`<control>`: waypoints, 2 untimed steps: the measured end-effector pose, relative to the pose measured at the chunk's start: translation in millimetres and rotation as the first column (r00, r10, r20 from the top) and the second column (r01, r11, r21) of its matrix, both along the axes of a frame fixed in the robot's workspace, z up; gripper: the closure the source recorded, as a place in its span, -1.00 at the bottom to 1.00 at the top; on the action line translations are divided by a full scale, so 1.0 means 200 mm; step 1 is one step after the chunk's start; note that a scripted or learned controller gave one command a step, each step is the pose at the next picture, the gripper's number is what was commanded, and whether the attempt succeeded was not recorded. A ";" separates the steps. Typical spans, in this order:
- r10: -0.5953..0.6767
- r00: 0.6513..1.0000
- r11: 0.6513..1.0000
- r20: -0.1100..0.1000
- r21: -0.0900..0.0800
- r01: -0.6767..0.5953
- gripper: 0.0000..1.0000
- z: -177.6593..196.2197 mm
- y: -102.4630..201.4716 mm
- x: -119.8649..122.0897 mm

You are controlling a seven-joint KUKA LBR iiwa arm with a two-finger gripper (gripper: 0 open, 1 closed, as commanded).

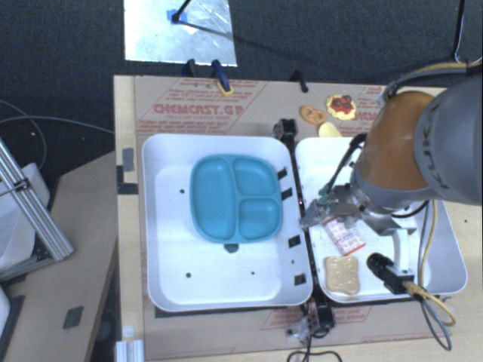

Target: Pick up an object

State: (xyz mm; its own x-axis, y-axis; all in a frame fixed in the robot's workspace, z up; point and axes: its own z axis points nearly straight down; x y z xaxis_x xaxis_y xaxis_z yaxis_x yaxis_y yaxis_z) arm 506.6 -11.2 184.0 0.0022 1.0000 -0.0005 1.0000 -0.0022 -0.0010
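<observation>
I see my gripper (337,211) low in the right bin (453,266); whether it pinches anything, I cannot tell. A red-and-white packet (346,238) lies just at its five o'clock, a toast slice (342,274) at six.

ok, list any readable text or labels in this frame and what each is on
"CHEMCAST GP": red print on the brown sheet under the bins, above the left bin.
The same red print repeats along the sheet's top right and bottom edges, too partial or blurred to read.
Red-and-white packet in the right bin, beside the gripper: printing too small to read.
</observation>
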 end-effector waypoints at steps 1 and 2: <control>0.011 1.000 1.000 0.010 0.003 -0.011 -1.00 0.40 0.22 -0.10; 0.009 1.000 1.000 0.008 0.001 -0.009 1.00 0.44 0.21 -0.09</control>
